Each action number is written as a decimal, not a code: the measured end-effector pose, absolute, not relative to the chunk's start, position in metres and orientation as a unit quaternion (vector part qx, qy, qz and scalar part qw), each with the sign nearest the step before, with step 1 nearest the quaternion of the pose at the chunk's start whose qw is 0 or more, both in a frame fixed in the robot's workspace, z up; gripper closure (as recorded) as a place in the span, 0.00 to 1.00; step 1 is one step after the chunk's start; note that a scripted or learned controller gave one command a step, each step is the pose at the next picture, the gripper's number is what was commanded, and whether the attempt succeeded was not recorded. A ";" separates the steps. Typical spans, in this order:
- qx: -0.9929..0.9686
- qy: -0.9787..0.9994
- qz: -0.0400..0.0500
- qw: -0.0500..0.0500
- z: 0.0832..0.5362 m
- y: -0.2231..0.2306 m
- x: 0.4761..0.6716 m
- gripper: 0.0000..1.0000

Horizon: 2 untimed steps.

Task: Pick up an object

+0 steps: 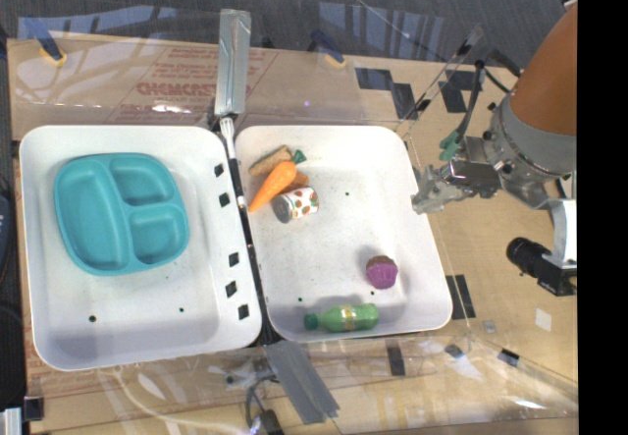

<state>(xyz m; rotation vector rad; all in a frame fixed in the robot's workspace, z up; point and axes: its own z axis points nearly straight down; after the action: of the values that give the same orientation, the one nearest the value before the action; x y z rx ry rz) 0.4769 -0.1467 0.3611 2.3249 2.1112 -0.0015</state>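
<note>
Arm (pixel 549 80): grey with orange band, cut off at the frame's right edge; most of its body out of frame.
Gripper (pixel 429 195): grey metal, over the bench just outside the right bin's right rim, clear of the bin floor. Fingers small and blurred against the bench; how far the jaws are parted cannot be told, and nothing is seen between them.
Right bin (pixel 412 256): shallow, white, smooth plastic, rounded corners.
- Carrot (pixel 272 186): orange, tapered, smooth, green top; near the far-left corner, lying aslant.
- Brown item (pixel 271 161): flat, partly hidden behind the carrot, too small to identify.
- Can (pixel 295 204): short cylinder on its side, white label with red marks, grey end; touching or just beside the carrot's near side.
- Purple object (pixel 382 272): rounded, matte, darker top; toward the near-right corner.
- Green bottle (pixel 341 318): lying on its side along the near rim, yellowish label.
Left bin (pixel 39 305): same make.
- Tray (pixel 120 210): teal, three compartments, rounded; toward the far-left corner.
Bench (pixel 491 325): tan board under wrinkled clear film, taped.
</note>
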 end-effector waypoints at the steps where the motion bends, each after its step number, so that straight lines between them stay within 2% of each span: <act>1: 0.852 0.524 -0.002 -0.002 0.329 -0.178 0.476 1.00; 2: 0.811 0.585 0.000 0.001 0.397 -0.201 0.477 1.00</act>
<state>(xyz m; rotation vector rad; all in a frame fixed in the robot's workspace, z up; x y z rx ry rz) 0.4771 -0.2008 0.3974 2.5455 1.8379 0.0007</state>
